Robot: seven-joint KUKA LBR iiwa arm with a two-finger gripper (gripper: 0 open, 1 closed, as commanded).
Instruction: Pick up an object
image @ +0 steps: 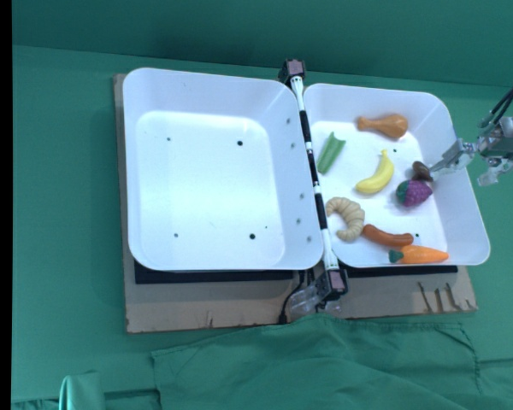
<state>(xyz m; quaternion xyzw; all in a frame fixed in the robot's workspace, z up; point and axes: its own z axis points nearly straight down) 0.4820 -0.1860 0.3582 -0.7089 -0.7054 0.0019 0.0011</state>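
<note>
The right bin (462, 229) holds several toy foods: an orange drumstick (383, 125), a green pea pod (330, 152), a yellow banana (376, 175), a purple berry cluster (413, 192), a beige croissant-like piece (349, 216), a brown sausage (387, 235) and an orange carrot (419, 254). A small brown item (421, 171) lies just above the berry cluster. My gripper (438, 166) reaches in over the bin's right rim, its tip beside that brown item. I see nothing lifted off the bin floor.
The left bin (154, 92) sits beside the right one, with a black-and-white divider bar (312, 169) between them. Both rest on a cardboard sheet (205, 310) over green cloth.
</note>
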